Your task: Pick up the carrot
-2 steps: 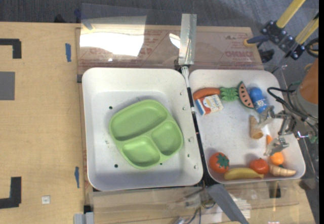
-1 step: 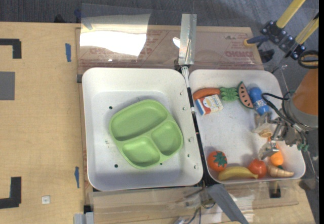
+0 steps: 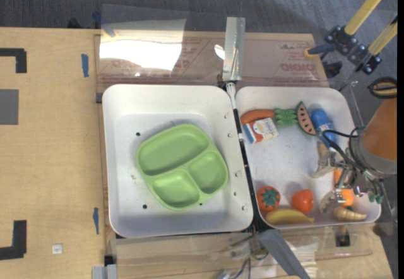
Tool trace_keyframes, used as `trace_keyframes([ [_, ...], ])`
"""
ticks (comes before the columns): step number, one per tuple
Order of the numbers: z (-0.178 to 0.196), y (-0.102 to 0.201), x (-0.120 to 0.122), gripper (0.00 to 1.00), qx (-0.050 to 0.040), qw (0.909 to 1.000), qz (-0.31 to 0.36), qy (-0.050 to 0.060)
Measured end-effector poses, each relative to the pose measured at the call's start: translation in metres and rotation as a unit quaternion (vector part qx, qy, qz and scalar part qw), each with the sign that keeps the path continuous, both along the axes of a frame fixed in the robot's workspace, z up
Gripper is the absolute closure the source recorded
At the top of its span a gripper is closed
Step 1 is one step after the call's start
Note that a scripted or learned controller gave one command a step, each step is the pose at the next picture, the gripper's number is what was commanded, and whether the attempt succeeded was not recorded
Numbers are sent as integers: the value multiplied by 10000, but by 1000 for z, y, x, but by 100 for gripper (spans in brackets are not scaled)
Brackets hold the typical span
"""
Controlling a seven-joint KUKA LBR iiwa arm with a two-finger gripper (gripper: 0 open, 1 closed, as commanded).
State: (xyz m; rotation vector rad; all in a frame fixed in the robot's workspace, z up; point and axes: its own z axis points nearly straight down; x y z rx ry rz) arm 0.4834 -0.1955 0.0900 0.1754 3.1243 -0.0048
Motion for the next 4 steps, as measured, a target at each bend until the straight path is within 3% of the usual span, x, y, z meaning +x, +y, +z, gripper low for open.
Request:
trace_keyframes([
  [1, 13, 0, 5, 100, -18, 10000, 13, -65],
  [2, 1, 37, 46, 100, -9, 9993, 386, -11],
  [3, 0, 38, 46, 0, -4, 9992, 388, -12],
  [4, 0, -10, 11, 0, -8, 9987, 508, 6],
])
